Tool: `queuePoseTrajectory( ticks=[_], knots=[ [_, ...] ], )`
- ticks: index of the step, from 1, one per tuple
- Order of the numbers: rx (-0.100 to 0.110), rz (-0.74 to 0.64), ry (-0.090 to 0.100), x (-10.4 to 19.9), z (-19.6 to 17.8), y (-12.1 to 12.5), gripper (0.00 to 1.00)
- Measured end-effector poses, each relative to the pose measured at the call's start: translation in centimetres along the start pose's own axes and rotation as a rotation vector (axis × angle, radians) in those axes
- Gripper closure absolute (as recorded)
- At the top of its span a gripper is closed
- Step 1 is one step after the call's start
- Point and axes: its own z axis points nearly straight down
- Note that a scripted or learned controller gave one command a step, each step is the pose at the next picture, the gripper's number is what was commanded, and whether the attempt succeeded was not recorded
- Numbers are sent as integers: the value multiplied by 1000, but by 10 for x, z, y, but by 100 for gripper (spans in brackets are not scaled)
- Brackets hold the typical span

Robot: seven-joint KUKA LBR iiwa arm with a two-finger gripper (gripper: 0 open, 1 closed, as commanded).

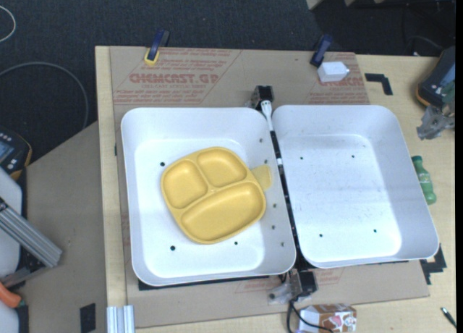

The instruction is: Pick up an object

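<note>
A yellow divided plate (212, 194) with three compartments lies flat in the left white bin (141, 136), slightly right of the bin's middle. A small yellow tab (262, 176) pokes out from its right side, close to the bin's right wall. My gripper (434, 123) sits at the far right edge of the view, above the bench beyond the right bin (405, 143) and far from the plate. It is only partly in frame.
A small green object (425, 178) lies on the bench just outside the right bin's right wall. A white block (333, 72) and clamps sit at the bench's back edge. Cables and a small box (329, 318) lie at the front.
</note>
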Motion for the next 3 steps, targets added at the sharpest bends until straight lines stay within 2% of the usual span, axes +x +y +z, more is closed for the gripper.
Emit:
queuePoseTrajectory(
  ticks=[3],
  knots=[
    [-12, -3, -8, -1, -32, 2, 100]
  ],
)
